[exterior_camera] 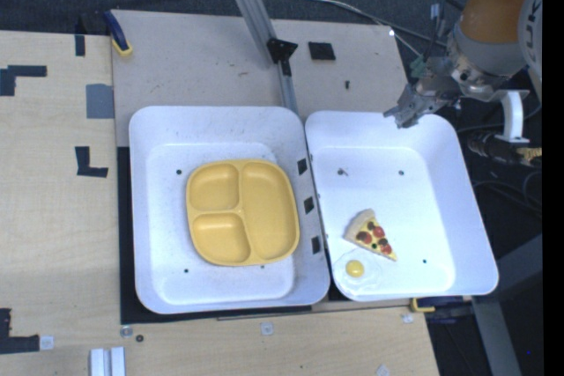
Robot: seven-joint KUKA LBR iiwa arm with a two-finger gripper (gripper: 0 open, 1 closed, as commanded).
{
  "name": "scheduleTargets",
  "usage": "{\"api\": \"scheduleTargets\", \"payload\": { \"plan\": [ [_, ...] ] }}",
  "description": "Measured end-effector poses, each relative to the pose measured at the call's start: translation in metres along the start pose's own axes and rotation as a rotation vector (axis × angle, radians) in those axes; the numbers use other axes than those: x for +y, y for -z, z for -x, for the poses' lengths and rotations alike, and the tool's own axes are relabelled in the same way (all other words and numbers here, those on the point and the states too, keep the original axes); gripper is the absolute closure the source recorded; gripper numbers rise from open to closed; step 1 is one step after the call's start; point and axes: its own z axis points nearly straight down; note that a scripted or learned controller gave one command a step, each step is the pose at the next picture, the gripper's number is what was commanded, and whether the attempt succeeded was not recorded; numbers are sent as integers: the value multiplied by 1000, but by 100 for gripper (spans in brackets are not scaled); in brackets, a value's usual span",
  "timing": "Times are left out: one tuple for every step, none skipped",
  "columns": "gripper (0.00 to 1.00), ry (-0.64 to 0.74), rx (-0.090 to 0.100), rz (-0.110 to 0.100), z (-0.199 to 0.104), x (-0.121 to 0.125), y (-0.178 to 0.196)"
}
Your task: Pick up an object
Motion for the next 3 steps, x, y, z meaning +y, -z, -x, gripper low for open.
{"api": "scheduleTargets", "payload": {
  "plan": [
    [100,1,0,-2,-57,6,-19],
    [100,0,0,-3,-112,6,-37],
    [100,0,-1,-3,-168,5,-50]
  ]
}}
